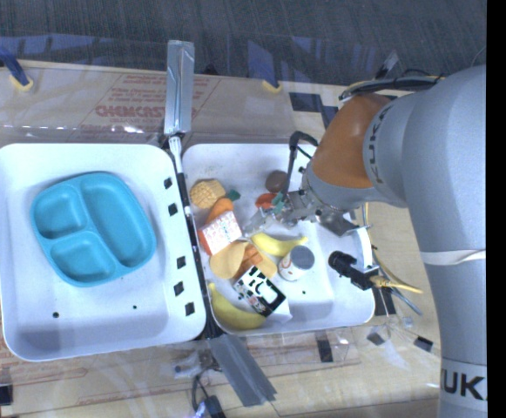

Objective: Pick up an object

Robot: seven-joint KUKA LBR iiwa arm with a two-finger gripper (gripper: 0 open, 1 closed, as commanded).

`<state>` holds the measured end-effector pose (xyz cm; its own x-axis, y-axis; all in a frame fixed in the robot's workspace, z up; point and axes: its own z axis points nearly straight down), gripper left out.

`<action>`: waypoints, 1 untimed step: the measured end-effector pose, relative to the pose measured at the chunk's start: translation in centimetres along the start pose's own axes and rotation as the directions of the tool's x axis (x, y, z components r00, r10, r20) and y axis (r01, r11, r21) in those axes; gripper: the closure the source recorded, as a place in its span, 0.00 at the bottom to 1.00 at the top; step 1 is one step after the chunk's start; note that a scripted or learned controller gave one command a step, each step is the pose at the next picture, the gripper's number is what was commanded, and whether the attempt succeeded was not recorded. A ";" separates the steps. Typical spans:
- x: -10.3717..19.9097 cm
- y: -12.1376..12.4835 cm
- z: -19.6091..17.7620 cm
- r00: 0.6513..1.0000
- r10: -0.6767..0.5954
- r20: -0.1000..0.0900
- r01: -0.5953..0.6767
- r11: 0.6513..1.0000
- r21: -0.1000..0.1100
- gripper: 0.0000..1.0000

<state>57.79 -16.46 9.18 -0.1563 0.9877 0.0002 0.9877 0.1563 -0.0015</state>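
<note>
Arm (409, 146) reaches in from the right, over the right bin (235, 159). Gripper (280, 209) is low among the clutter, near a small red and green item (268, 200). Just below it lies a banana (274, 245), beside a small bottle (294, 262). Further left: a round biscuit-coloured item (205, 192), a red-and-white box (221, 231), a black-and-white carton (259, 291). A second banana (235, 314) lies along the near wall. Left bin (9, 233) holds a blue divided plate (94, 226).
</note>
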 end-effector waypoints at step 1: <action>-4.3 6.5 -0.1 0.999 -0.054 0.001 0.054 0.999 -0.002 0.00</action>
<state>64.86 -19.71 9.27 -0.2091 0.9779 -0.0003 0.9779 0.2091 0.0003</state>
